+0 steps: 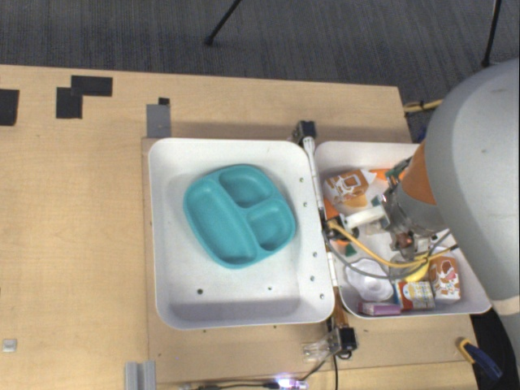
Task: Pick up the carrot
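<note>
A: Locate the carrot.
B: The carrot is judged to be the orange sliver against the left wall of the right bin, beside a snack packet. Identification is uncertain.
A: Handling?
B: Probably light, stiff and smooth. Grip across the thickest part of its body.
A: Obstructions?
B: Clutter overlaps it, and most of its length is hidden. The gripper hangs over the bin's middle, masked by the wrist. Open or closed cannot be determined.

Teal divided plate; white bins; grey arm, orange band.
</note>
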Motion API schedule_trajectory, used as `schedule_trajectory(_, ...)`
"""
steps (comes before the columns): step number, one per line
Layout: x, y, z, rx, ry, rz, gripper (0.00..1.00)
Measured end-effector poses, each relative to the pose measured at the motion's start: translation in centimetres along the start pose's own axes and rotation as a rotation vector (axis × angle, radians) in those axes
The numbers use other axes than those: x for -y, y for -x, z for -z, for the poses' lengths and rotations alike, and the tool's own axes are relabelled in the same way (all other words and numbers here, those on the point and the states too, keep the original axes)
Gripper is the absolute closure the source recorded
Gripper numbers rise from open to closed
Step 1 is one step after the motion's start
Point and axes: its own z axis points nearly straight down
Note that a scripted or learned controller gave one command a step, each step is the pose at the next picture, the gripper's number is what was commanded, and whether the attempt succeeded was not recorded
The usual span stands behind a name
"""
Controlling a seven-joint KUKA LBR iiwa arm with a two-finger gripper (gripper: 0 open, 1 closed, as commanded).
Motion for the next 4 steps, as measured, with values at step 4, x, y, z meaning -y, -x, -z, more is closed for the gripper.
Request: schedule_trajectory(4, 0.0, 0.0, 0.0, -0.003, 0.002, -0.005, 0.00)
